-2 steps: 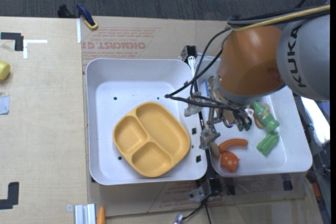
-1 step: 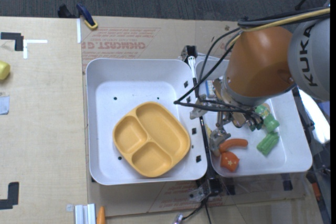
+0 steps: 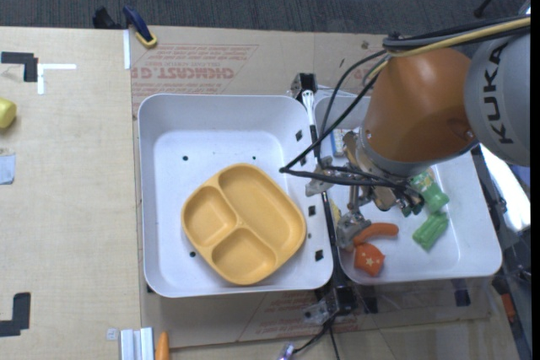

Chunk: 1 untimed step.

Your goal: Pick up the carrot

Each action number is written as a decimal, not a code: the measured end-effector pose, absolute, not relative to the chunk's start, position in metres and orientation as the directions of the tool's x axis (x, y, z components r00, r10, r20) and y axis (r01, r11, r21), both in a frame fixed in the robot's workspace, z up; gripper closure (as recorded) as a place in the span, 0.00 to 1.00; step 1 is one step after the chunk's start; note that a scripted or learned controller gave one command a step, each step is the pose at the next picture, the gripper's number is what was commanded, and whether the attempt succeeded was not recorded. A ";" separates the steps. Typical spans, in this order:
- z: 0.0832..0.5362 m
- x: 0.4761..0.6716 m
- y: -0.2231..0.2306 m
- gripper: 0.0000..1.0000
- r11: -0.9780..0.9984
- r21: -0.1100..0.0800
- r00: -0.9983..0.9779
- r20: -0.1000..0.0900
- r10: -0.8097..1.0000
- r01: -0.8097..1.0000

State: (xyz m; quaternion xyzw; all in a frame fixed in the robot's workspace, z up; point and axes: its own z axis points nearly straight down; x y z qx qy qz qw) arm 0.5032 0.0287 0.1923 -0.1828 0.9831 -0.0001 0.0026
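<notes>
Dark carpet runs behind the bench (image 3: 67, 223), which carries two white bins side by side. Over the right bin (image 3: 472, 261), the gripper (image 3: 359, 211) hangs just above the carrot (image 3: 377, 231); whether its fingers are spread or closed cannot be told. That carrot is slim and orange, lying across the bin floor beside a red-orange piece (image 3: 369, 260). Reaching from the right, the arm (image 3: 422, 110) covers much of the bin. A yellow divided plate (image 3: 243, 223) sits in the left bin (image 3: 160, 181).
</notes>
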 end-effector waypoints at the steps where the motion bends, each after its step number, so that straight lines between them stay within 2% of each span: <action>1: 0.193 0.503 0.030 0.00 0.820 -0.003 -0.820 -0.007 -0.572 -0.572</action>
